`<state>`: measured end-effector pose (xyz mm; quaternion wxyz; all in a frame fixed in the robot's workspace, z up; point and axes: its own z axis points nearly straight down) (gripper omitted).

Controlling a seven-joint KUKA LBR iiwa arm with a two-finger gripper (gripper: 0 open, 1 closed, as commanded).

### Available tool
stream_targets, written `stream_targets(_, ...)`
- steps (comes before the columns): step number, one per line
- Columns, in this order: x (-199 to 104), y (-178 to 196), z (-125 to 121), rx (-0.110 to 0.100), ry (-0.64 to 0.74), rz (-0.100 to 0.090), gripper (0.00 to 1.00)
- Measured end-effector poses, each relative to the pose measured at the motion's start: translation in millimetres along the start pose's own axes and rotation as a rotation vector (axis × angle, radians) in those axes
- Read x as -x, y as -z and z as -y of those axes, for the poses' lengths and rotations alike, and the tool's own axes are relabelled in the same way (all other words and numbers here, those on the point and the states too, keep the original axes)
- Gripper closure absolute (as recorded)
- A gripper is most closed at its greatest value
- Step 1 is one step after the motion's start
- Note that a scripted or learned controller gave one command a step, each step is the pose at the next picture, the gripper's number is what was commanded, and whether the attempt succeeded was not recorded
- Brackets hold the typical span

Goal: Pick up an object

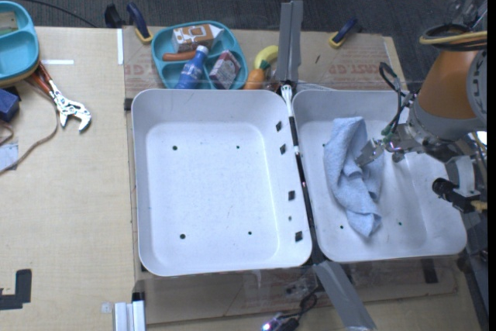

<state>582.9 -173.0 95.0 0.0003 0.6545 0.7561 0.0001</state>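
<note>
A crumpled light-blue cloth (353, 170) lies in the right white bin (434, 240), stretching from the bin's back toward its front middle. My gripper (370, 153) is low inside that bin, at the cloth's right edge about halfway along it, and its tip meets the folds there. The folds hide how the gripper meets the fabric. The grey arm with its orange band (453, 81) comes in over the bin's right rim.
The left white bin (155, 244) sits beside it, past a ridge with black clips (294, 167). Behind the bins stands a teal tray (164, 62) holding a bottle and small packets. A wrench (68, 108) lies on the wooden bench at left.
</note>
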Motion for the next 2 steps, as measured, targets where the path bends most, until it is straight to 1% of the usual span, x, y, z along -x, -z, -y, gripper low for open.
stream_targets(1,-13.4,-1.4,-22.4,0.003,0.019,0.001,0.00)
stream_targets(2,-29.1,-1.4,-78.8,0.003,-0.006,0.002,0.00)
